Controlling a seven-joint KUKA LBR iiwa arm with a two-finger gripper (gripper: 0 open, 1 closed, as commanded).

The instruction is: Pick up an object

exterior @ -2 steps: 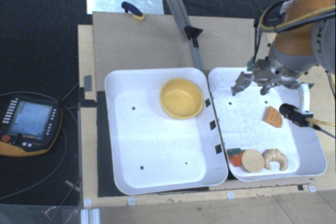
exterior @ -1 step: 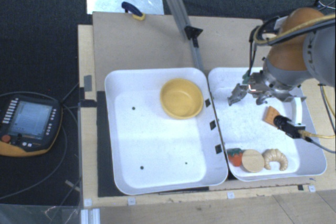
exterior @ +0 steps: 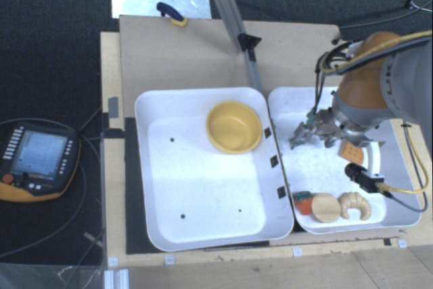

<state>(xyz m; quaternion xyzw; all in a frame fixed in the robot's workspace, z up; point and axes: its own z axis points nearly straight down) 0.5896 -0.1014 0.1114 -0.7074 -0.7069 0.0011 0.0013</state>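
Nothing is picked up yet: I see no object between my end effector's (exterior: 304, 134) tips, and whether they are spread or closed I cannot tell from this slanted view. My candidates lie in the right bin (exterior: 287, 99). Nearest me is a small orange-tan piece (exterior: 352, 153), just beside my wrist and partly under it. Along the bin's near edge sit a croissant-shaped toy (exterior: 356, 205), a round tan disc (exterior: 325, 207) touching it, and a small red-orange item (exterior: 302, 202) against the disc. My end effector hangs over bare floor in the middle of this bin, apart from all of them, so reaching, closing and lifting are all left. The yellow bowl (exterior: 234, 126) rests in the left bin (exterior: 162, 213), near the divider. My own cabling (exterior: 399, 191) drapes near the croissant and could crowd a grasp there.
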